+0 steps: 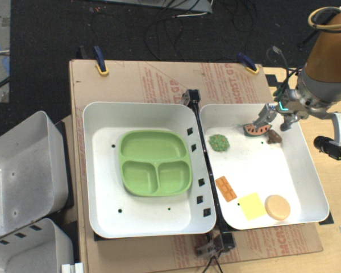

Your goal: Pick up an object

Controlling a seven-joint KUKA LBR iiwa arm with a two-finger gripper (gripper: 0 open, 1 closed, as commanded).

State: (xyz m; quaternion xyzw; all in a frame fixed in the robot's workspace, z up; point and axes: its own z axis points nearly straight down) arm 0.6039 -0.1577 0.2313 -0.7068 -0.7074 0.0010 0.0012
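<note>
Where jaws hover, watermelon slice (257, 129) lies lengthwise left-right, rind downward, right bin (307, 169)

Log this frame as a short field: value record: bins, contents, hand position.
left bin: green divided tray
right bin: green leafy ball, orange-brown block, yellow square, tan round piece, watermelon-like slice, small brown item
hand: low over right bin's far right corner, at the slice
grasp: cannot tell

gripper (268, 120) over watermelon slice (257, 129) — right bin (307, 169)
</note>
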